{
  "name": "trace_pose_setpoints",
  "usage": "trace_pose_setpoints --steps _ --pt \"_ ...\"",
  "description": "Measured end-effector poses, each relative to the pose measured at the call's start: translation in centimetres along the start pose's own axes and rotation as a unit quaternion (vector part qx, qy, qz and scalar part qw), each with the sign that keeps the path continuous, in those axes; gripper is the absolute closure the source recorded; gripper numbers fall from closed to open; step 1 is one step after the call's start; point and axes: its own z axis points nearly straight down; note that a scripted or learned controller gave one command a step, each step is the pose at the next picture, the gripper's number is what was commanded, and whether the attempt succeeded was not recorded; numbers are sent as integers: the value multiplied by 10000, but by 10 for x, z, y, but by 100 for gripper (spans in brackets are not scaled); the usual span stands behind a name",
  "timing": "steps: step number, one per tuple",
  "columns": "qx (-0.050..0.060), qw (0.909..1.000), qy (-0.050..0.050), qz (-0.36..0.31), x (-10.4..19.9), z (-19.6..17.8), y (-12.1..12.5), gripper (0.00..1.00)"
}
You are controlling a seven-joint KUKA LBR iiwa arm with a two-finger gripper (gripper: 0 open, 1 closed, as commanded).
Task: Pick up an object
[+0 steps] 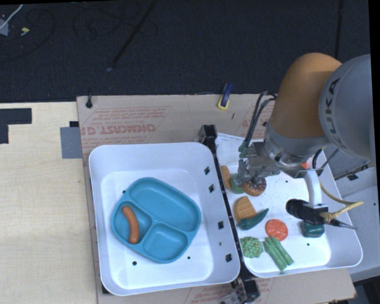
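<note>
Toy food is spread across both bins: a sausage (pixel 131 224) is lodged in the blue tray (pixel 174 209) at left, while the gripper (pixel 247 179) is lowered just beside a brown cupcake (pixel 255 188); jaw spacing cannot be told.

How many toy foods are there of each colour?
Green: 3, the broccoli, the celery sticks and the dark green pepper
Orange or yellow: 3, the sausage on the blue plate, the yellow-orange wedge and the orange piece by the bin wall
Red: 1, the tomato
Brown: 1, the round piece under the tool
Total: 8
</note>
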Motion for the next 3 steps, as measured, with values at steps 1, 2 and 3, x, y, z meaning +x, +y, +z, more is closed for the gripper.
trace_pose_setpoints --steps 1,2,3 --pt "9 10000 1 -3 54 10 5 100" --pt "0 10000 0 -4 112 -4 4 100" --pt "4 10000 -11 17 126 6 12 100"
